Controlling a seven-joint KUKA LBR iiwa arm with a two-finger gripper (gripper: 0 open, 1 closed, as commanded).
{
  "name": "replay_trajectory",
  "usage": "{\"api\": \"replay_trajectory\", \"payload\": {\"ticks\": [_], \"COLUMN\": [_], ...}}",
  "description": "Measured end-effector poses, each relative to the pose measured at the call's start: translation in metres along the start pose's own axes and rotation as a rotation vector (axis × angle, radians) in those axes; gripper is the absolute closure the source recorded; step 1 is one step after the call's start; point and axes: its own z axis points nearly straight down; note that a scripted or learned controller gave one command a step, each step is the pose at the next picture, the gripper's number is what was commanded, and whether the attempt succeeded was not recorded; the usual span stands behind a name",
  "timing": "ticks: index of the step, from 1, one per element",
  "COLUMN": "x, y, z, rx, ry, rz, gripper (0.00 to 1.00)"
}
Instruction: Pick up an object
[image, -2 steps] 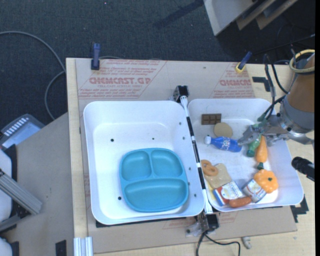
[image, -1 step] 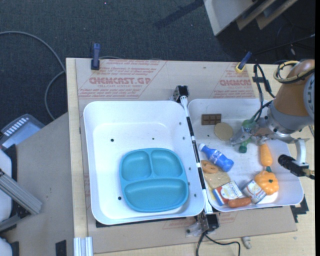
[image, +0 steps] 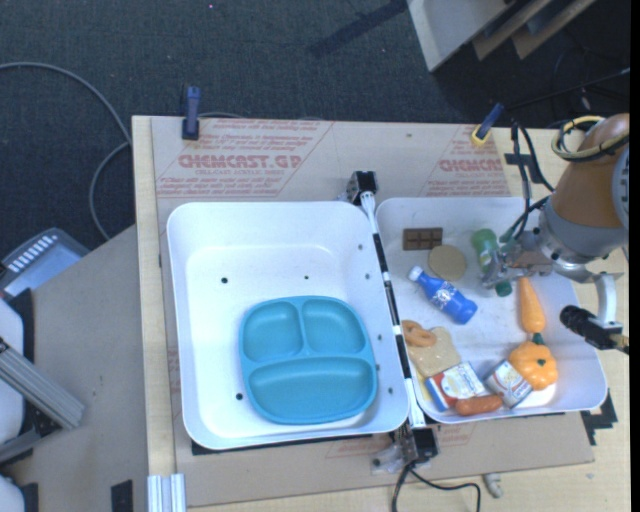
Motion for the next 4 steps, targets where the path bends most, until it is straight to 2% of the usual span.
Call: {"api": "replay_trajectory", "payload": {"ticks": [1,2,3,4], "x": [0.037,0.066,0.068,0.049], "y": [-0.028,-0.042,-0.045,0.002], "z": [-0.050,-0.008,-0.004,0.010], "rx": [0.004,-0.008,0.001,0.002], "ry": [0.002,-0.005,-0.001,0.000], "rz": [0.000,0.002,0.001,0.000], "gripper": [1.00,1.00,0.00,0.00]}}
